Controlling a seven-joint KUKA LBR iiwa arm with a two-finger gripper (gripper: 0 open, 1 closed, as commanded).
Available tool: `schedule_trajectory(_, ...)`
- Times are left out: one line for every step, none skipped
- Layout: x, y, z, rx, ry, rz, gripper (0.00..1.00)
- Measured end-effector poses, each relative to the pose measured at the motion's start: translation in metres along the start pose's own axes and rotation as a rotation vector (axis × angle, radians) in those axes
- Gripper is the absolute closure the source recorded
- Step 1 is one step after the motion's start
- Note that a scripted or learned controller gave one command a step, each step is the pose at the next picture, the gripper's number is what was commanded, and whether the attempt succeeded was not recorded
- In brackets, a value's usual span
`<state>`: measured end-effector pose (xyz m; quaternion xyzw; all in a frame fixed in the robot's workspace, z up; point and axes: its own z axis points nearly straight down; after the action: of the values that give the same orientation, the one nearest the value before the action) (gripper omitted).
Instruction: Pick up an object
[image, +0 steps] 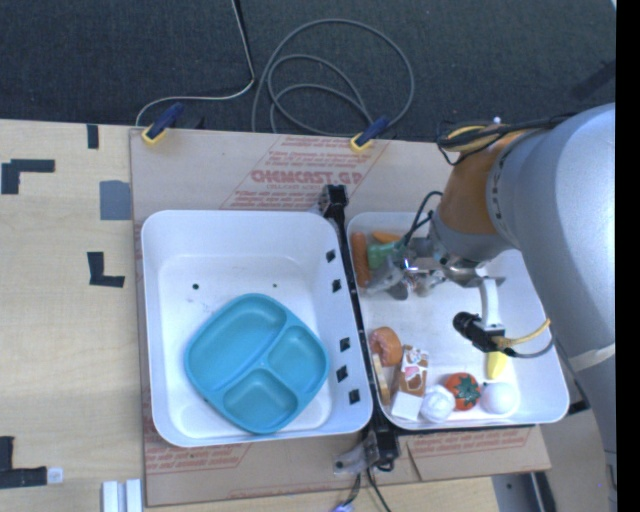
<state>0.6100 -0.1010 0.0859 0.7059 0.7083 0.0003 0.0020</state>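
Two shallow white bins. Left bin (170, 250) holds one blue three-compartment plastic plate (257, 362). Right bin (545, 385) holds roughly seven small objects: orange-green toy (380, 250) at the far end, near-end cluster including a red tomato-like piece (461, 390). Gripper (410, 272) hovers beside the orange-green toy; finger state cannot be told.

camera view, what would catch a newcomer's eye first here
The big grey arm with its orange band reaches in from the right, its gripper low in the right bin near an orange and green toy. In the left bin lies a blue divided plate. Small toys cluster along the right bin's near edge, including a red tomato-like piece.
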Motion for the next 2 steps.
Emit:
schedule_trajectory(-0.0004,0.0510,0.0042,0.050,0.006,0.009,0.00)
schedule_trajectory(-0.0033,0.0485,-0.0045,0.052,0.001,0.010,1.00)
